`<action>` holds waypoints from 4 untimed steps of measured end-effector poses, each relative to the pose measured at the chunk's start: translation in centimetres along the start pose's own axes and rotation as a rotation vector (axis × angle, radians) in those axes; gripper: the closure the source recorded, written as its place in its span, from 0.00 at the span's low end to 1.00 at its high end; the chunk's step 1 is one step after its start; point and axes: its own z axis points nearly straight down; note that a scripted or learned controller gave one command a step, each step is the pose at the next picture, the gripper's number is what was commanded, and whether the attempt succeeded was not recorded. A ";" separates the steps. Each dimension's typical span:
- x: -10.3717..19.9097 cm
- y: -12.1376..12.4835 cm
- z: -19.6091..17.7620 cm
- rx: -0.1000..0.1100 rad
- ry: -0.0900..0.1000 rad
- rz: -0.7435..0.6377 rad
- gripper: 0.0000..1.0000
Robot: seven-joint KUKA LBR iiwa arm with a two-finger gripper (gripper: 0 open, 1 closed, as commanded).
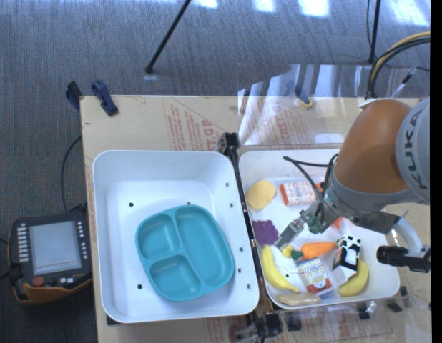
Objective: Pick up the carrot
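1. Where the arm covers the right bin, its 3 o'clock side is hidden, and whether the claw is apart or together I cannot tell.
2. At the claw's 5 o'clock lies the carrot, among bananas.
3. Left bin holds a blue tray.

Grey carpet with sunlit patches along top, tripod legs standing on it, brown desk below.

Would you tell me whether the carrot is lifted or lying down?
Lying down: the carrot rests flat in the right bin, beside the tool.
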 end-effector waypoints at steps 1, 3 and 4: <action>-1.2 -4.3 7.6 0.001 0.003 -0.241 0.00; -8.0 4.4 11.4 -0.002 -0.001 0.304 0.00; -5.9 -0.1 11.4 -0.001 0.001 -0.019 0.00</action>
